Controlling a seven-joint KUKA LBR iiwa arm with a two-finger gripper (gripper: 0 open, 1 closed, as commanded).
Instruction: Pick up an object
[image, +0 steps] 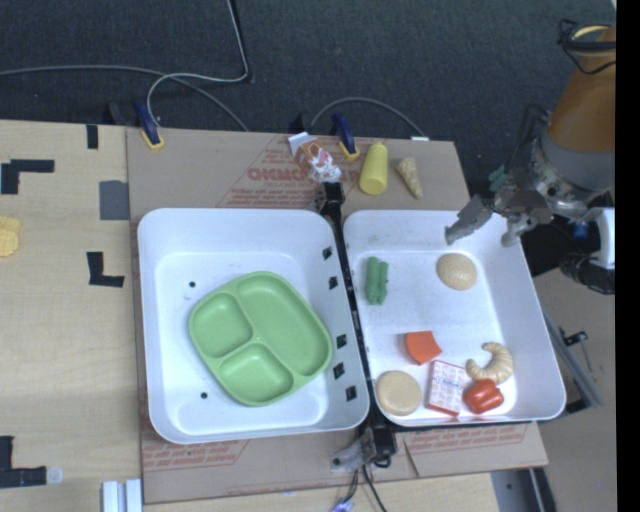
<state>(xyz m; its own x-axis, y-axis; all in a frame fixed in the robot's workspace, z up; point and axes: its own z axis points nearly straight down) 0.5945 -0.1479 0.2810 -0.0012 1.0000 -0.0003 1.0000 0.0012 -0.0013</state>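
The end effector (490, 222) hovers over the right bin's (530, 300) top edge, fingers spread apart, holding nothing. Closest to it is a tan bun (457, 270). Red print on the cardboard (275, 175) is upside down, can't read it.

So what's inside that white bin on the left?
The left bin holds a green divided plate with three compartments, nothing visible in them. Whatever lies beneath the plate is covered.
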